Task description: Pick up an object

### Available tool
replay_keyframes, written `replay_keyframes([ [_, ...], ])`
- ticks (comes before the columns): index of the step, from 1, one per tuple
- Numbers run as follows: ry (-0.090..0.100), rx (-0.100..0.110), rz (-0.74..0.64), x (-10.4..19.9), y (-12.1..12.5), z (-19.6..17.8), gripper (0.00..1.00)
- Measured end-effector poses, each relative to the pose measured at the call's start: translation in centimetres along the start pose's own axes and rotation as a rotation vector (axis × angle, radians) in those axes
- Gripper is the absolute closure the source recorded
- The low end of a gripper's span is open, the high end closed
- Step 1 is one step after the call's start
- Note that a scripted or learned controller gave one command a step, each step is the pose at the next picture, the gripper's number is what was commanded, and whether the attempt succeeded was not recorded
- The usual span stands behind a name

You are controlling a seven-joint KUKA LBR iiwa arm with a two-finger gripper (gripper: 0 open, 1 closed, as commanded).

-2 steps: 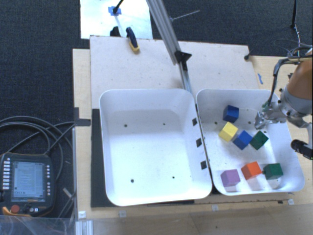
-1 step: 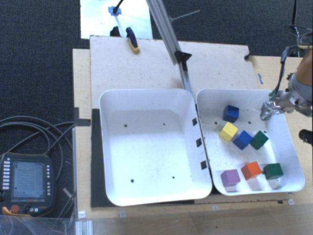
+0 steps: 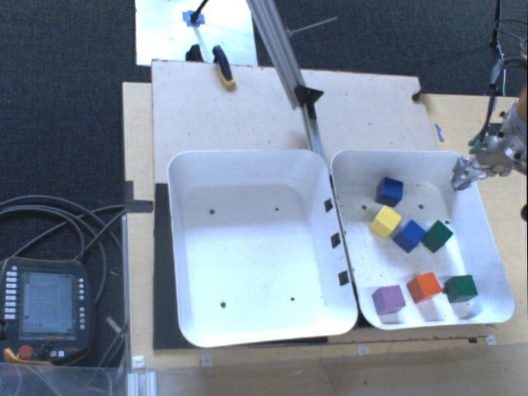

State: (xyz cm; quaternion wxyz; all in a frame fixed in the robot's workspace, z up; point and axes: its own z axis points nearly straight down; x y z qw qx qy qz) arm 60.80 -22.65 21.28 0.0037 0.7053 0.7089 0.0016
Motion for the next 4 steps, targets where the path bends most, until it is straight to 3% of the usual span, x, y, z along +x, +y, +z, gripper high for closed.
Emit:
replay_keyframes([
  [4,0.005,0.007,-0.005,22.0,-0.3,0.0,1.0],
])
